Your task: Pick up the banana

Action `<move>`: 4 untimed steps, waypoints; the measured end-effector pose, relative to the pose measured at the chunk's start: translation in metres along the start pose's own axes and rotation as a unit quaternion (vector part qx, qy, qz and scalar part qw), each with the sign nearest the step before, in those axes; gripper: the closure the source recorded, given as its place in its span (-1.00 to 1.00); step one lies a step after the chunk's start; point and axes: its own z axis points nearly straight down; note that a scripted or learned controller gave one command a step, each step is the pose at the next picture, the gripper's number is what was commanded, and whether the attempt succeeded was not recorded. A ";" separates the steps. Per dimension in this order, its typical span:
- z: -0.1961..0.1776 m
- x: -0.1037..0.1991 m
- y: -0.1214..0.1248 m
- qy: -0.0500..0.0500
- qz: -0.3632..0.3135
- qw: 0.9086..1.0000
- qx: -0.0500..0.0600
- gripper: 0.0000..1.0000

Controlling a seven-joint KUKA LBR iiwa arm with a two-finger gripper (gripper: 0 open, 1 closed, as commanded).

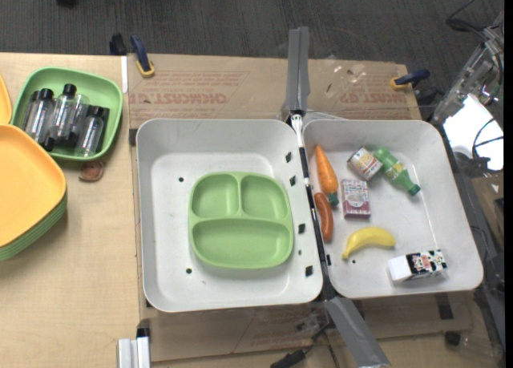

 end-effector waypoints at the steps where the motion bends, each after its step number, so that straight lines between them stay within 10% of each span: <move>1: -0.014 0.005 -0.004 -0.001 -0.069 0.998 -0.001 1.00; 3: -0.007 0.003 -0.002 -0.002 -0.237 0.972 -0.001 1.00; 4: -0.008 0.001 -0.001 -0.002 -0.340 0.940 -0.001 1.00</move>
